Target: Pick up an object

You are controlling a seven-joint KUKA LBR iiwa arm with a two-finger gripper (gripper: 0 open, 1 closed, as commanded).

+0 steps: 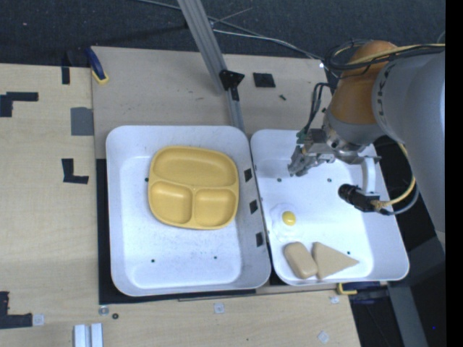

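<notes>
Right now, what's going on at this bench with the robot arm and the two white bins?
The gripper is over the upper part of the right bin, and nothing shows between its fingers. Nearer the camera in that bin lie a small yellow piece, a tan rounded piece and a tan wedge. The left bin holds a yellow divided plate. Nothing has been picked up yet.

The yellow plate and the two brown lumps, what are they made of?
The yellow plate looks like smooth moulded plastic: even colour, rounded compartments, soft sheen. The two brown lumps are matte tan, one rounded, one a wedge; probably toy bread of foam or plastic, though this view leaves that open.
</notes>
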